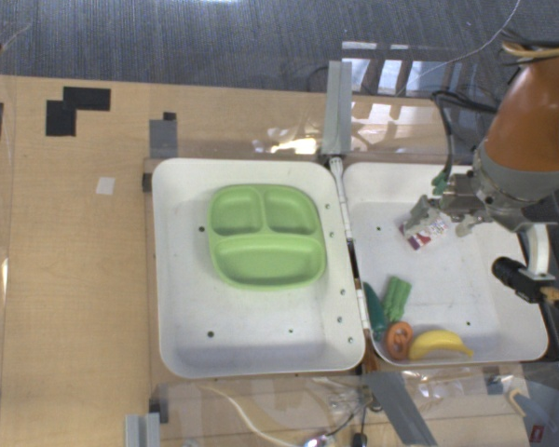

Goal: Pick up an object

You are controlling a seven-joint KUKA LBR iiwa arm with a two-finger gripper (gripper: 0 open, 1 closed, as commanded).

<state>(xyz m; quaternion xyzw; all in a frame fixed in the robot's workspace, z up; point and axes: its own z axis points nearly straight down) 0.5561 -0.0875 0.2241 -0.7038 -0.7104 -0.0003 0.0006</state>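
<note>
The gripper (pixel 427 220) hangs at 12 o'clock from the banana (pixel 438 344), its jaws' state impossible to tell.

The arm (pixel 531 128) reaches in, end effector (pixel 427 220) pointing down-left.

Grey arm (pixel 531 170) w/ orange band

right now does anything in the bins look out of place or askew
Nothing looks spilled or damaged. The green divided plate lies flat in the left bin. The banana, tomato and green items are crowded into the right bin's near-left corner.
</note>
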